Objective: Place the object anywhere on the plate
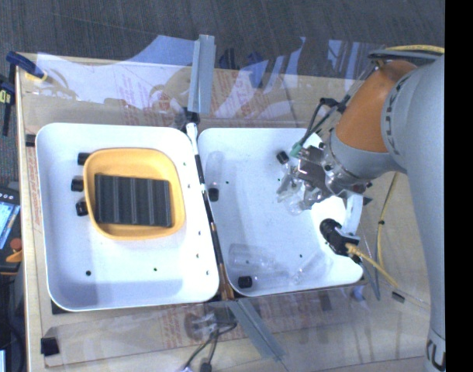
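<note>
Over the right bin (252,208), close to its right wall and nearer its far edge than its near one, we see the gripper (302,184) hanging low at the end of the grey arm (411,107). Its tip is a tangle of pale, glinting metal against the white floor, and we cannot tell whether the claw is wide or narrow, or whether anything sits in it. The orange band (368,118) curves just above the wrist, and a black cable end (333,235) dangles beside the right wall.

Toward the near edge of that bin we make out faint clear plastic shapes (248,256), and a small black piece (244,283) lies in the near left corner.

Across the divider, the left bin (112,281) carries the yellow plate (105,165) in its middle, slightly toward the far edge. A dark ribbed object (133,200) lies flat on the plate, inside its rim. Three small black knobs (76,183) stand just beside the plate's left side.

At the bench's left edge we see a small lit screen (0,217).
</note>
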